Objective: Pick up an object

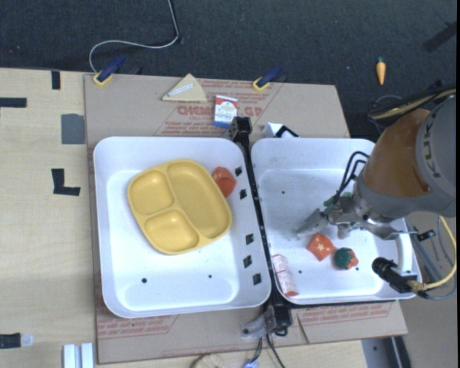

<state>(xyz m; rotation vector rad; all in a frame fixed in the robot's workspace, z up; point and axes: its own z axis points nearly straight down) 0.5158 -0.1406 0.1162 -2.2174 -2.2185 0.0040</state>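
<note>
At the far left the pale wooden bench top (31, 205) carries a few dark angular marks, and a sheet of brown cardboard (138, 110) lies under both bins, clipped at its far edge by two blue-and-yellow clamps (106, 70), with a thin white cable (149, 41) looping above them on the dark floor. The left bin (111, 274) holds a yellow three-compartment plate (180, 205) set at a slant, and an orange-red object (225, 180) sits touching the plate's right rim, partly hidden behind it so its shape is hard to make out. Beyond the bins, on the cardboard, lie a tan wedge-shaped piece (185, 89) and a small red-and-white carton (225, 111). A black divider strip (249, 205) runs between the bins. In the right bin (291, 167) a small cylindrical item with a reddish label (284, 274) lies along the near-left corner, close against the wall. Further right, an orange-red block with a pale mark (321, 247) rests on the bin floor, and just beside it to the right a green rounded object with a red patch (344, 258). The gripper (322, 219) hangs just above and left of the block; its grey metal parts blur together, so whether the jaws are apart or together cannot be told, and nothing is seen between them. The arm (402, 167), grey with an orange band, covers the bin's right wall and is cut off by the frame edge.
</note>
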